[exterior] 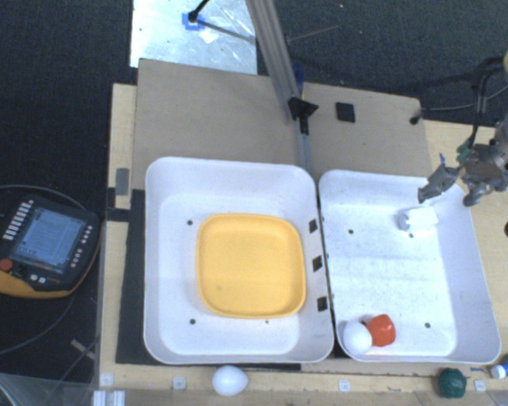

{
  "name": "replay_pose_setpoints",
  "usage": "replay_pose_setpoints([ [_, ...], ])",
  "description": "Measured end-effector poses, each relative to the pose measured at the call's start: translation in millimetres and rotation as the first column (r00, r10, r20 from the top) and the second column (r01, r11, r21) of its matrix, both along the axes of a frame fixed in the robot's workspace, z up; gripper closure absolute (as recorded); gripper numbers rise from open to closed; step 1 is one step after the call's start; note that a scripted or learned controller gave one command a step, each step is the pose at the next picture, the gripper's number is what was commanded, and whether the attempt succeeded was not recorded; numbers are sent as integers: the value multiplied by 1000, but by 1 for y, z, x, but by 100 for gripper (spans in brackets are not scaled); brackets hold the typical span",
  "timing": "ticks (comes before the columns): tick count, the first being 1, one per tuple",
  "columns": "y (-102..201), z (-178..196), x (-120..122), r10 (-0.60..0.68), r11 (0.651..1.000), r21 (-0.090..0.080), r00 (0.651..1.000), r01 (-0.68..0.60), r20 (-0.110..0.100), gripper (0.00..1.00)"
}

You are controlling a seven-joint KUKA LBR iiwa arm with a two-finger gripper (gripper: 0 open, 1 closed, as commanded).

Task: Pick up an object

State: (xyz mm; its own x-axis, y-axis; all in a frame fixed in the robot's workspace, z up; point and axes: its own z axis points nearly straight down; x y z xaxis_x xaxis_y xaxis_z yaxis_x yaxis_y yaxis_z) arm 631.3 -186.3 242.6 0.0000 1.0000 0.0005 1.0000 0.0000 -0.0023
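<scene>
My gripper (455, 189) hovers over the far right corner of the right bin (466, 285), its two fingers spread apart with nothing between them, so it is open. Just in front of it and slightly to the left, a small white block (419, 219) lies on the bin floor, apart from the fingers. At the near left corner of the same bin, an orange piece (382, 330) rests against a white egg-shaped object (356, 337). A square yellow plate (252, 265) lies in the left bin (168, 235).
Another white egg (229, 380) sits on the bench in front of the left bin. A green ball (451, 382) lies by the bench's near right corner. A teach pendant (38, 248) rests on the floor to the left. A slanted pole (275, 42) rises behind the bins.
</scene>
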Motion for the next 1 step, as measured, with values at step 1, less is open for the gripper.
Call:
replay_pose_setpoints([
  [1,5,-51,8,1,1000,0,1000,-1,-1,0],
])
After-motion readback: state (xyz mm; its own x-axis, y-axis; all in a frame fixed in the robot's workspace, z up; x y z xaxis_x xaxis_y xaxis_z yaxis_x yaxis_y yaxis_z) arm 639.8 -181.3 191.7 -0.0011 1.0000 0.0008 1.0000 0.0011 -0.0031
